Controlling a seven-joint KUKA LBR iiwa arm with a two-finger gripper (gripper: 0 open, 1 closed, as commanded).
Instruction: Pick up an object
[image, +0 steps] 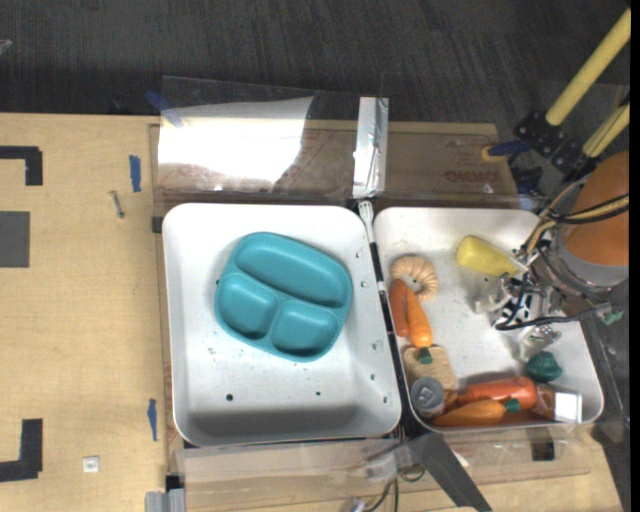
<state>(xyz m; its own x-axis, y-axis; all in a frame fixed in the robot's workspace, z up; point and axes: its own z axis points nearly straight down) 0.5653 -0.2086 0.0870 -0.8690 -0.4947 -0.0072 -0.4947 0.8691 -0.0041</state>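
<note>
Hand hangs in the right bin, grip state unclear to me. Yellow toy beside it: light, smooth, slippery; I'd pinch mid-body.

teal divided plate, left bin

my bench is pale wood; dark carpet lies beyond it, and black tape marks sit on it.
</note>
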